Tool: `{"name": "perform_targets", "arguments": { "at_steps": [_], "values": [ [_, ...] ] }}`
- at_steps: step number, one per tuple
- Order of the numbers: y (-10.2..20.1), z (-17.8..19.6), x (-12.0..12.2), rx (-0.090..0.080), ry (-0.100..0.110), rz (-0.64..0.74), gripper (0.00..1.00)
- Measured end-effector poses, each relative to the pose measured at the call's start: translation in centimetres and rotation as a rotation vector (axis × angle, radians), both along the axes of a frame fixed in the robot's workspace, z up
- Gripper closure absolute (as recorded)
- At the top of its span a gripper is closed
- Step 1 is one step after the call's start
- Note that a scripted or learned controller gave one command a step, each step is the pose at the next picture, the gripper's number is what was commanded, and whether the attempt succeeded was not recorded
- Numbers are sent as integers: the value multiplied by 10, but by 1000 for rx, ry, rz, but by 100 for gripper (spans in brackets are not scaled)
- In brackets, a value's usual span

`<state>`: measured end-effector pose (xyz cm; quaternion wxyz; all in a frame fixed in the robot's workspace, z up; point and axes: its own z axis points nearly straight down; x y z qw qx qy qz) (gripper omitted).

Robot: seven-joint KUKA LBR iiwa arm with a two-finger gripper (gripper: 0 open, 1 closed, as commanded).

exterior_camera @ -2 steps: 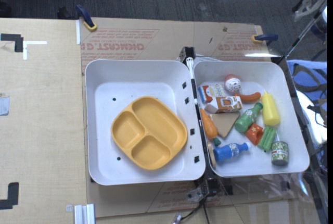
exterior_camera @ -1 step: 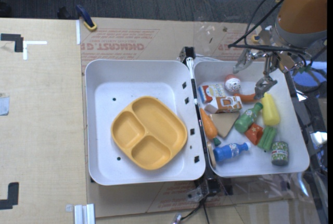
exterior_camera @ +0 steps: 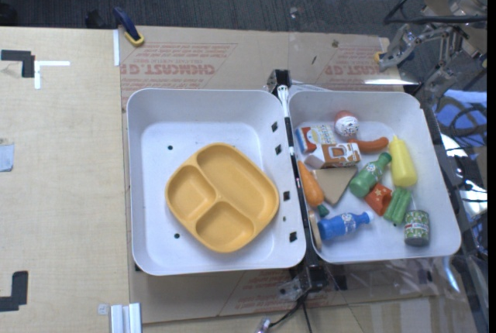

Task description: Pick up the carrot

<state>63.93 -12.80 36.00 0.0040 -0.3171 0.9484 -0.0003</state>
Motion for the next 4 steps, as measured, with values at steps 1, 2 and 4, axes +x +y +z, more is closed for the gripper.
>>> {"name": "perform_targets", "arguments": {
  "at_steps": [1, 2, 4],
  "values": [
    [-30, 161, 17, 0, -1, 6, 0],
    [-30, 160, 17, 1, 1, 7, 0],
    [-30, 169, 19, 3, -8, 4, 100]
  ]
}}
